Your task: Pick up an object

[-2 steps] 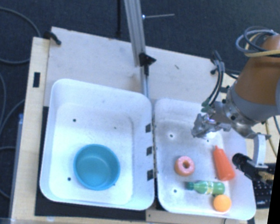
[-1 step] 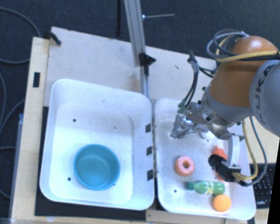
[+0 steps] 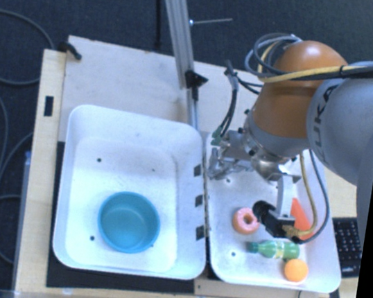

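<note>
Camera view shows gripper (image 3: 221,160) low in right bin (image 3: 227,258), grip state indiscernible, seemingly nothing lifted; pink doughnut (image 3: 246,221) lies unpicked.

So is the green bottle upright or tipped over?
Tipped: the green bottle lies on its side in the right bin, near the pink donut.

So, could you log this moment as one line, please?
pincer: over right bin | blue bowl: left bin | pink donut: right bin
</note>
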